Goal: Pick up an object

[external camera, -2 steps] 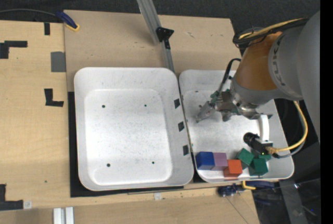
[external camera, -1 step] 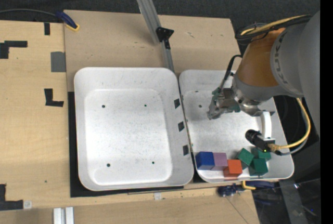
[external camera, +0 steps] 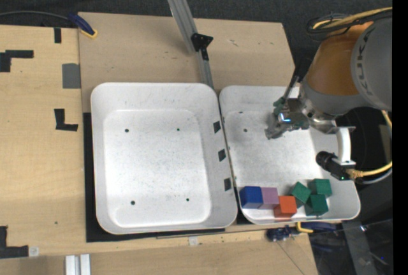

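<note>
While the gripper [external camera: 278, 127] hung over the upper part of the right bin [external camera: 255, 159], whether it was released or clenched couldn't be told from this slanted top view, and nothing showed in its grasp. Bare bin floor lay under it; the blocks sat well apart from it, bunched along the bin's near edge: blue cube [external camera: 251, 196], purple cube [external camera: 269, 196] touching it, orange cube [external camera: 287, 205], then approx. three green blocks [external camera: 313, 196] at the corner. Left bin [external camera: 153, 152] lay beside it. Judging progress: pick not yet done, w/ approach, descent, closing and lift all left. No legible brand or writing on arm, bins or bench [external camera: 38, 140].
</note>
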Available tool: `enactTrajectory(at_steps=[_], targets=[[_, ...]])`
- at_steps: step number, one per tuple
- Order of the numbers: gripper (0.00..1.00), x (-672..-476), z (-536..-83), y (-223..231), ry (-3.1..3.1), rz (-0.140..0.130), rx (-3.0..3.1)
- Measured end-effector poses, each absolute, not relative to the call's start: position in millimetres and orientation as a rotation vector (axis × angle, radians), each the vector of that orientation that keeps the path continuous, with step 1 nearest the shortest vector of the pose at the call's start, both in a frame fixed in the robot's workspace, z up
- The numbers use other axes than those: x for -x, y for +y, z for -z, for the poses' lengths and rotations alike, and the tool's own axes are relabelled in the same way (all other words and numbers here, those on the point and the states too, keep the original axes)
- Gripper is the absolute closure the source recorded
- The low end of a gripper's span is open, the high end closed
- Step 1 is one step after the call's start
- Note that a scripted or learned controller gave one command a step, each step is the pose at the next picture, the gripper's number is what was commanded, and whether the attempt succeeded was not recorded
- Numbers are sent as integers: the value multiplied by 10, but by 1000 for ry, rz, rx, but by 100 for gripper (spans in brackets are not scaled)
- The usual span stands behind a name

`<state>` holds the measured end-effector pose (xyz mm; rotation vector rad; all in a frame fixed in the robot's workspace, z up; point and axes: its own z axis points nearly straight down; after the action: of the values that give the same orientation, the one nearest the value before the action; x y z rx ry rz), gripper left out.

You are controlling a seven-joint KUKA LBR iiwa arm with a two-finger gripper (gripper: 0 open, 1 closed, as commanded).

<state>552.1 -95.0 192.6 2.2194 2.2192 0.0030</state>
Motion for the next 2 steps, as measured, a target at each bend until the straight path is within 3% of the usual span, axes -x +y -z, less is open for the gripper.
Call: enactTrajectory(at_steps=[1,2], targets=[[100,-5535,-2475,-1056,2218,-4,-2218],[100,-5539,-2589,-1055,2222,0,-2220]])
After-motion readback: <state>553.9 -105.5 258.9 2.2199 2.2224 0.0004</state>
